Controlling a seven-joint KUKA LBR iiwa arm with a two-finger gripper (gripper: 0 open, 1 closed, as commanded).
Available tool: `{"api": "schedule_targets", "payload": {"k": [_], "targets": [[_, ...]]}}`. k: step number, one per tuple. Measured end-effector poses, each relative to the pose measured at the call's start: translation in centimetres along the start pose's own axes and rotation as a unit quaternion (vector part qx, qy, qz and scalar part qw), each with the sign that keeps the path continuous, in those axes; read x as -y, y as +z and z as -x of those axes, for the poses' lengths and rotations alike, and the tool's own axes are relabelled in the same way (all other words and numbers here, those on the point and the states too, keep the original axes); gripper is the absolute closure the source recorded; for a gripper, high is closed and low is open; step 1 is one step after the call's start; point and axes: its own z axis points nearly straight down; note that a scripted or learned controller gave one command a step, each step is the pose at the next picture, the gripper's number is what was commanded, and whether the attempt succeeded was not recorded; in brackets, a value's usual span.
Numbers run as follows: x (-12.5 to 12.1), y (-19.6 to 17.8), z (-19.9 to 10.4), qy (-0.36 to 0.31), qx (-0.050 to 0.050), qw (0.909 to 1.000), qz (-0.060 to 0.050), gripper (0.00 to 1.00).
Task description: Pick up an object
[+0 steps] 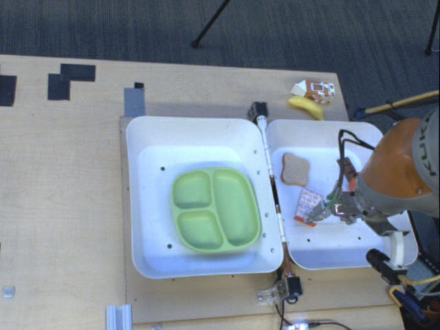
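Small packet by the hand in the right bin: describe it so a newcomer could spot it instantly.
Start at the right bin, the one the arm reaches into. Near its middle, just below the brown bread-shaped slice, lies the small packet, with the hand at its right edge. It is flat, rectangular, white with red print, unlike the plain brown slice.

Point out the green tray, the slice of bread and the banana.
green tray (216,208): camera view, on the divider ridge near its middle.
slice of bread (295,170): camera view, on its flat brown face.
banana (305,106): camera view, on its yellow middle.
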Motion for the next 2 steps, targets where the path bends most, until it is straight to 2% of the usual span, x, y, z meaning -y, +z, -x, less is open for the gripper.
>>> {"api": "schedule_targets", "payload": {"k": [1,2], "targets": [[-0.24,-1.16,-0.13,-0.001,-0.001,1.0,0.002,1.0],[-0.18,-1.08,-0.15,-0.001,-0.001,1.0,0.001,0.0]]}}
